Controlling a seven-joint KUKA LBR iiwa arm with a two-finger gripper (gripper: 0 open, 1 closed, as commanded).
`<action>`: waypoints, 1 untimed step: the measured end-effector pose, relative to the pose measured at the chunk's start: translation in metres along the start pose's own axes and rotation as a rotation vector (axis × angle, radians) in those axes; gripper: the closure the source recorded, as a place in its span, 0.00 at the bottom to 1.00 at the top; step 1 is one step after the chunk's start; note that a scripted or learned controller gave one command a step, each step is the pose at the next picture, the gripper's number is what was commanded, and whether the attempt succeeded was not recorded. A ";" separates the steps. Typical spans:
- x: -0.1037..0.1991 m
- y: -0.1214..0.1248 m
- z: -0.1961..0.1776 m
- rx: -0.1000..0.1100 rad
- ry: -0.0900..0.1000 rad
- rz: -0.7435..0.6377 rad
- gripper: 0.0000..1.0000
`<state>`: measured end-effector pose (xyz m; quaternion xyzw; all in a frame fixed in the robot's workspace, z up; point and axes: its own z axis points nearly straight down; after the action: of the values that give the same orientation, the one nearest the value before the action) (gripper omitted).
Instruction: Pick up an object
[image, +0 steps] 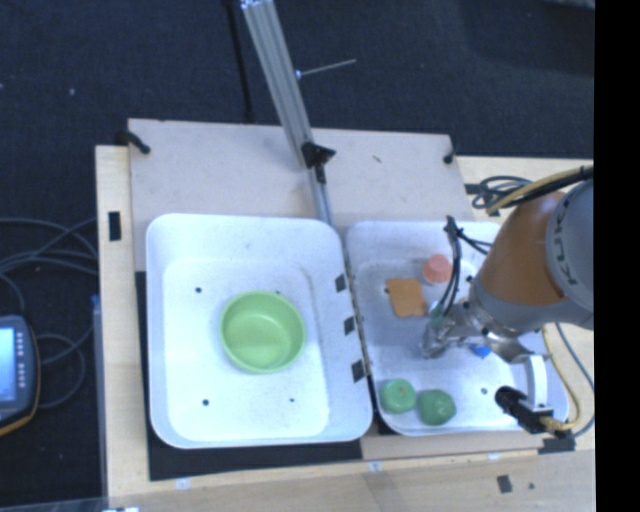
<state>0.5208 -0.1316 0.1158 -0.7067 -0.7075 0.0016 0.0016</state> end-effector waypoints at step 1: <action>0.004 -0.006 -0.057 -0.006 -0.001 -0.001 1.00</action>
<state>0.5155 -0.1279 0.1725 -0.7065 -0.7077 -0.0003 -0.0010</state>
